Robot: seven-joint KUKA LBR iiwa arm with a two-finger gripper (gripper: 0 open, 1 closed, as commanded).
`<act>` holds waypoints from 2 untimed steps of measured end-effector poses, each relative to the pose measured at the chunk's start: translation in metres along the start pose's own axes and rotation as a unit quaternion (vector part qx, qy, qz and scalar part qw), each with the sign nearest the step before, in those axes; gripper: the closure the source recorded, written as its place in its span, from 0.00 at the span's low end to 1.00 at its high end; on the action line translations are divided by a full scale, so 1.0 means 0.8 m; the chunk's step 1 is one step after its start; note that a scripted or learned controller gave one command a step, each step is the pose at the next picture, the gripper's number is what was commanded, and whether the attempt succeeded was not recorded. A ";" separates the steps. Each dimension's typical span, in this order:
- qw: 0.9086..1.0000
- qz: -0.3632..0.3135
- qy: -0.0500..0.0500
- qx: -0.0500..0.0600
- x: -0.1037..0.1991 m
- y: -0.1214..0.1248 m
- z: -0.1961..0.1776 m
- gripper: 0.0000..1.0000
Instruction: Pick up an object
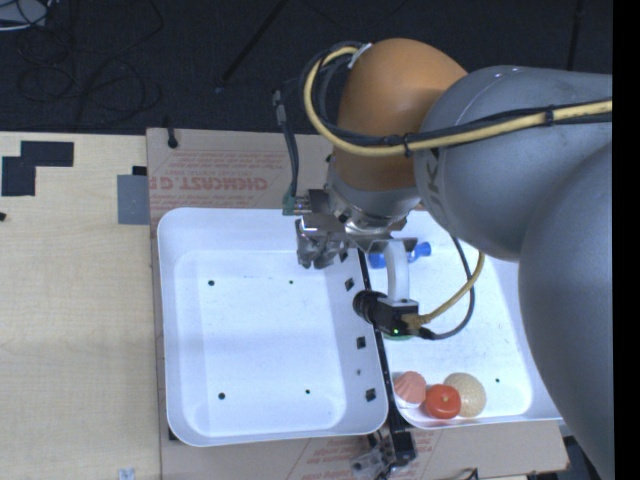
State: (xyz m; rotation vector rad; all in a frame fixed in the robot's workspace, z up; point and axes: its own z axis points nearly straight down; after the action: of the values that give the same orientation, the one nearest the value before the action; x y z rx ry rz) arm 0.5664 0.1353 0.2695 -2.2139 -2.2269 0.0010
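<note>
My gripper (322,251) hangs under the orange wrist band, over the ridge between the two white bins, at the upper right corner of the left bin (180,268). Just right of it, in the right bin (505,368), lies a blue and white object (400,258), partly hidden by the wrist. At that bin's front edge sit three small things together: a red round piece (441,401), a beige round piece (468,392) and a pinkish white piece (408,387). I see nothing held under the gripper.
The big grey arm covers most of the right bin's far and right side. A black module with a green light (388,318) hangs on a cable beside the divider. A cardboard sheet (230,168) lies under the bins on the pale wooden bench.
</note>
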 end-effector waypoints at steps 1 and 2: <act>1.000 -0.001 0.000 0.006 0.110 -0.066 0.087 1.00; 1.000 0.001 0.000 -0.002 0.137 0.006 0.048 1.00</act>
State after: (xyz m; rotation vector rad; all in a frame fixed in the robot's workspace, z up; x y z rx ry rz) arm 0.5707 0.2451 0.2314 -2.2173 -2.2276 -0.0032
